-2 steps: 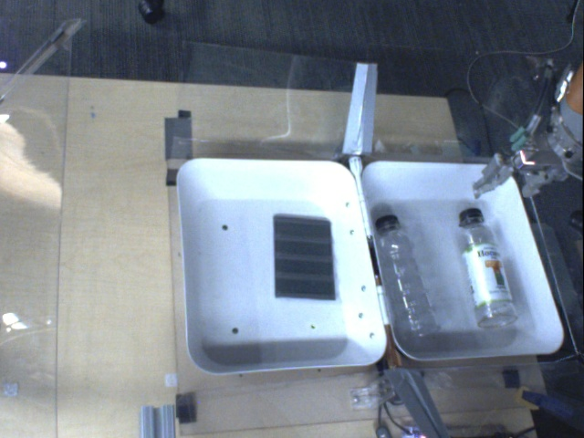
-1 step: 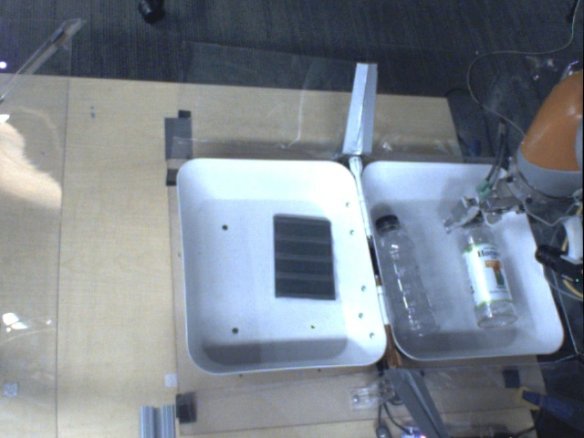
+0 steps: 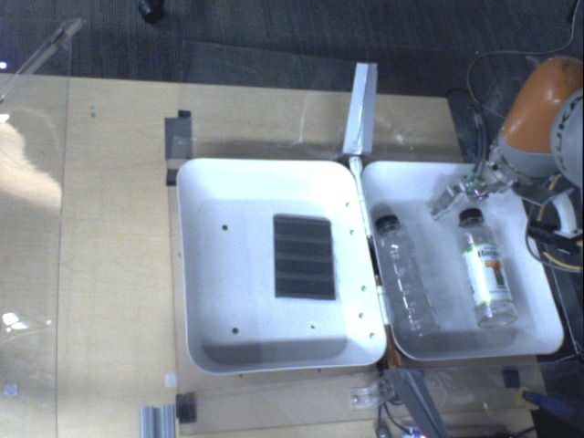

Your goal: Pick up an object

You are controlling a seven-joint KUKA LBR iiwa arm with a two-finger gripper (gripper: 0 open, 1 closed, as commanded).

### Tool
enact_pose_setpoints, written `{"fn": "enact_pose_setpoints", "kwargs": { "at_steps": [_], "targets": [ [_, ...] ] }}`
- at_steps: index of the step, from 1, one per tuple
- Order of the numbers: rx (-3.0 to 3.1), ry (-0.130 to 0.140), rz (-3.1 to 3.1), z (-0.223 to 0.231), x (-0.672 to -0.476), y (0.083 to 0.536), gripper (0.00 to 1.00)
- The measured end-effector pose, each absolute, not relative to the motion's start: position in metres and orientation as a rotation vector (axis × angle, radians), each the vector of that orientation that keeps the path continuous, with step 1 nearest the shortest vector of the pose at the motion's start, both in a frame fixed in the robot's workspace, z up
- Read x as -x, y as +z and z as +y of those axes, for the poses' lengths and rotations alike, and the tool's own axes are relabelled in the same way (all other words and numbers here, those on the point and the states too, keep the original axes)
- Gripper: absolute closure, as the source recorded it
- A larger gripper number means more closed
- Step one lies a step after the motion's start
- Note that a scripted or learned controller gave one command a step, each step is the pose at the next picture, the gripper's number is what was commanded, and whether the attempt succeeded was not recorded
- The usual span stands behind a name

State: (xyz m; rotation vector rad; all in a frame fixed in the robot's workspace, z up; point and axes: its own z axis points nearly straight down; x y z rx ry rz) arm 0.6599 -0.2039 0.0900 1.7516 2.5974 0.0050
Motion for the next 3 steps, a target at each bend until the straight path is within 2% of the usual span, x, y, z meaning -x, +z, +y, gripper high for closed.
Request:
{"fn": "enact_pose_setpoints", "kwargs": {
  "at_steps": [1,2,3],
  "targets": [
    [-1.604,0.006,2.693,-0.204,-0.628,0.098,0.0],
    [-1.725,-0.007,2.636,-0.202,-0.668,0.092,0.0],
    [-1.601,0.006,2.691,-0.205,-0.602,0.089,0.0]
  ]
}}
